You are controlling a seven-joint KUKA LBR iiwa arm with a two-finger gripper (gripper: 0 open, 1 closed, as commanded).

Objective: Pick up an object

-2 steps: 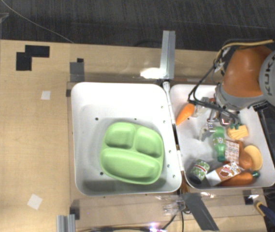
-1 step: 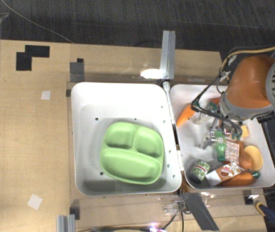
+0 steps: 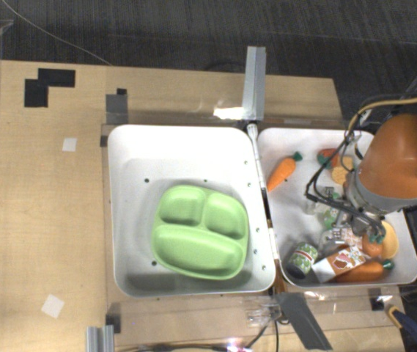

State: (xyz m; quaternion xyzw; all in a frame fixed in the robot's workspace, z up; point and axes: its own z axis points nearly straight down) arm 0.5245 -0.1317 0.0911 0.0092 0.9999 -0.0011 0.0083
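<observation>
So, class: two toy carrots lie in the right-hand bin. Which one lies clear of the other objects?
The upper carrot, near the bin's left wall, lies alone on bare white floor. The lower carrot, at the bin's front edge, is crowded against a small carton and other toys.

Green 3-compartment tray (image 3: 201,231) in left bin (image 3: 131,160).

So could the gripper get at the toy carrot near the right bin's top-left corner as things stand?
Probably yes. The toy carrot lies alone on bare floor of the right bin, nothing stacked on it; the arm hangs over the clutter further right. The divider wall close by might crowd the approach.
</observation>
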